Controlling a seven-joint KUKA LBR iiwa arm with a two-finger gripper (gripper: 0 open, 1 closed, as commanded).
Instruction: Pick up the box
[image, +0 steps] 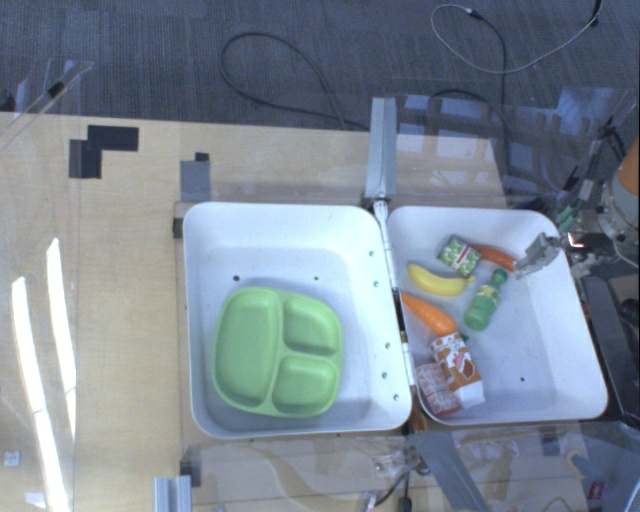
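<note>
Brown-white box (456, 362) flat in rt bin — gripper (537, 251) apart, grip state unclear

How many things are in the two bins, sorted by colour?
Green: 3, the divided plate, the bottle, the small green box
Orange: 2, the carrot and the smaller carrot
Yellow: 1, the banana
Red and white: 2, the carton and the packet
Total: 8
</note>
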